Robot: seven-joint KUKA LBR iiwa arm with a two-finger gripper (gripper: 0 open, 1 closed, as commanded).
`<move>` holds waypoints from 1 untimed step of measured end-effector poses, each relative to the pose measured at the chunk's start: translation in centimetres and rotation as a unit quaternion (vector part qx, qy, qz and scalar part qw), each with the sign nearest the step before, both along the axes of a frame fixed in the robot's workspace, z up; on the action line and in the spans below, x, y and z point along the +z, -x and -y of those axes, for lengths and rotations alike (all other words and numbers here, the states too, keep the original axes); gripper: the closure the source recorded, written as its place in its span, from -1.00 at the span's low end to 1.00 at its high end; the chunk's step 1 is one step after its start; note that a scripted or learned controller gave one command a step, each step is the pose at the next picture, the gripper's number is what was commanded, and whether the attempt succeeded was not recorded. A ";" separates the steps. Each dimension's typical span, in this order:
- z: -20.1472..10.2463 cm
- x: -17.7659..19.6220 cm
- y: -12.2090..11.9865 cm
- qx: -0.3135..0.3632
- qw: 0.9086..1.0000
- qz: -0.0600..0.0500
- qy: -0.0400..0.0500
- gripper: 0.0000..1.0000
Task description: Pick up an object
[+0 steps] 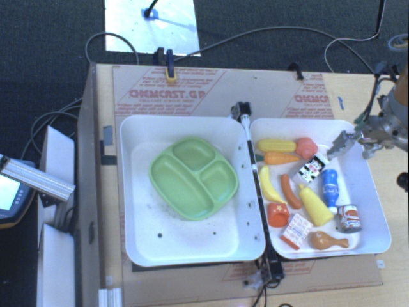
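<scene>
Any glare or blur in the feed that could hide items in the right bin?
Camera view: even lighting, soft shadows; the green plate and right bin items read clearly. The white sheet beyond the bench is washed out by glare, and the gripper looks slightly blurred.

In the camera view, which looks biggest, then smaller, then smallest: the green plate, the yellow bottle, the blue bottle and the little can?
1. Green plate, by far the biggest.
2. Yellow bottle.
3. Blue bottle, only slightly smaller than the yellow one.
4. Little can, smallest.
</scene>
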State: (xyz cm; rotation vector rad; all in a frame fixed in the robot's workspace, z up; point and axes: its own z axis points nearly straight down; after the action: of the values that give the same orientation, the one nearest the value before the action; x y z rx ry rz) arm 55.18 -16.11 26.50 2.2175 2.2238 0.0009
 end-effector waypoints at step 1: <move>-2.9 -8.3 -7.1 0.000 1.000 0.000 0.000 -1.00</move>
State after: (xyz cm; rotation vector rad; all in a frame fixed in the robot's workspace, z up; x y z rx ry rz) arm 62.31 -13.22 18.18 2.2167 2.2244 0.0017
